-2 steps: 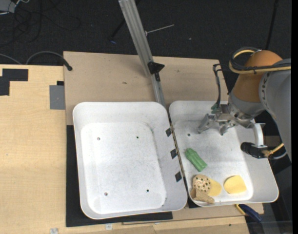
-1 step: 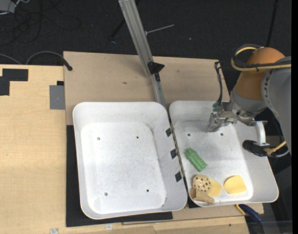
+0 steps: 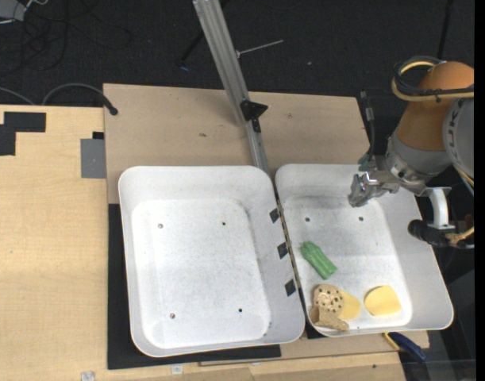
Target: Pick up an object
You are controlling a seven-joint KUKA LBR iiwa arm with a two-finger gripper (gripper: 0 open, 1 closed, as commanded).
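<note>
Claw (image 3: 359,194): over the right bin (image 3: 421,292), near its far edge, roughly mid-width, above bare floor. Metal tip is small and blurred, so can't tell if it's spread or pressed together. Nothing visible in it. It's well apart from all the objects.

Left to right from there:

Wooden bench (image 3: 44,252) takes up the left side, with a few dark cut-outs near its far-left corner.

Left bin (image 3: 139,213): white, shallow, small dark holes in its floor. Sits on a black mat (image 3: 115,292) that shows along its left and near edges.

Aluminium rail (image 3: 226,66): slants down from the top of the view to the seam between the two bins, black bracket (image 3: 252,109) partway along. Small black clips (image 3: 282,248) sit along that seam.

Right bin contents, all in the near half:
- green object (image 3: 318,259): elongated, lying flat at a slant, near the left edge, about mid-depth.
- speckled tan object (image 3: 329,304): in the near-left corner, roundish, dark spots on top. Can't tell what it is.
- yellow disc (image 3: 350,305): touching the speckled one on its right side, partly under it.
- yellow block (image 3: 382,301): just right of the disc, near the near edge, separate from it.

Arm (image 3: 433,125): grey body with orange band, comes in over the right bin's far-right corner.
</note>
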